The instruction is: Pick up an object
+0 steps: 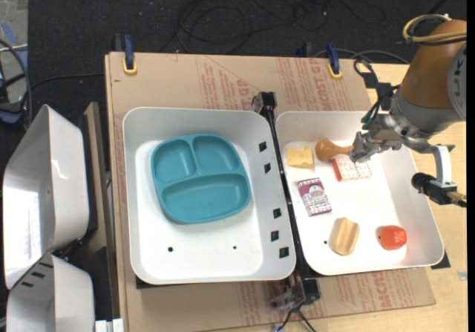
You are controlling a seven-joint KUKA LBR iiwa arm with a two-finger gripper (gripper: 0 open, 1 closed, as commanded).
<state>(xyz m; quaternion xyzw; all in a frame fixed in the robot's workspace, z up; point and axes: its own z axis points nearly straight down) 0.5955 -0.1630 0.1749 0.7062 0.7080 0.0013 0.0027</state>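
The right bin holds several small items. A yellow cheese block lies at its back left, with a brown drumstick-shaped piece beside it. A red and white box sits just in front of that piece. Toward the middle lies a purple packet. A tan bread roll and a red tomato rest near the front. My gripper hangs low over the back of this bin, at the right end of the brown piece and just above the red and white box.
The left bin carries a teal divided plate. A black divider with clips runs between the bins. The arm's orange band and grey wrist reach in over the right bin's back right corner. White containers stand off the bench's left.
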